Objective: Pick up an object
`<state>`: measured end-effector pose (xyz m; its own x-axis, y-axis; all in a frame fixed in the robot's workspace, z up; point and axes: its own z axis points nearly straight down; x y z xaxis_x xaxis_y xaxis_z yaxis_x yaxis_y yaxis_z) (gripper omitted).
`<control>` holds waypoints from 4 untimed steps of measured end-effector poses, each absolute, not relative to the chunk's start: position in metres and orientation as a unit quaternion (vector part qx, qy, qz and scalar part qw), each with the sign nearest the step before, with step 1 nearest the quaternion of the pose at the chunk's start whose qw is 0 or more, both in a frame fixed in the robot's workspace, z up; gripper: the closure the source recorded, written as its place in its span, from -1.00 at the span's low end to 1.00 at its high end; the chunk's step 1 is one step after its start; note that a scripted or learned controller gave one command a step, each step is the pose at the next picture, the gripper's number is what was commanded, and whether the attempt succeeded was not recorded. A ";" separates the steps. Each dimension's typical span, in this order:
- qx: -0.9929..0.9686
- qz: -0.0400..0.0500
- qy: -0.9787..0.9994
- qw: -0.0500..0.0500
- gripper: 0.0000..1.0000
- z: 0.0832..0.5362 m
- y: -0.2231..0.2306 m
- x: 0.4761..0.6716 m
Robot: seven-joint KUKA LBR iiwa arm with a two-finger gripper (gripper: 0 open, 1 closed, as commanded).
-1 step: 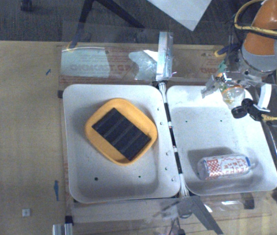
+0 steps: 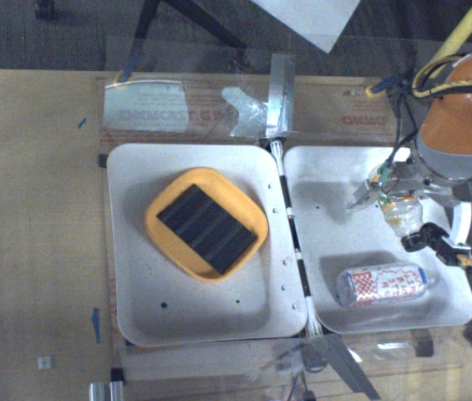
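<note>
In right bin [image 2: 336, 174], near front wall: red-and-white checked can [image 2: 383, 284] lying on side, long axis across bin. Tool [image 2: 383, 192] above same bin's back right part, well apart from can, arm entering from right with orange band [image 2: 457, 124] above wrist. Tool's state: cannot tell, parts too small and cluttered. In left bin [image 2: 135, 291]: orange tray-like object with dark ribbed panel [image 2: 206, 224], roughly central, turned at slant. Both bins side by side on counter [image 2: 27, 224].

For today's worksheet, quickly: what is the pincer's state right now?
Pincer: over the right bin, above the red-and-white can; open or closed cannot be told.
</note>
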<state>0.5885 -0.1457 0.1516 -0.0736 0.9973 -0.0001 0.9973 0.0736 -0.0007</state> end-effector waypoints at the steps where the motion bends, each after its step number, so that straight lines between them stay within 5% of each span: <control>1: -0.671 0.000 -0.741 -0.001 -1.00 0.101 -0.180 0.651; 2: -0.618 0.001 -0.786 -0.002 -1.00 0.086 -0.161 0.667; 3: -0.617 0.001 -0.787 -0.004 1.00 0.097 -0.162 0.668; 4: -0.622 0.000 -0.783 -0.002 1.00 0.192 -0.127 0.668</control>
<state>0.6677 -0.1271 0.1925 -0.2257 0.9742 -0.0019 0.9742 0.2257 0.0025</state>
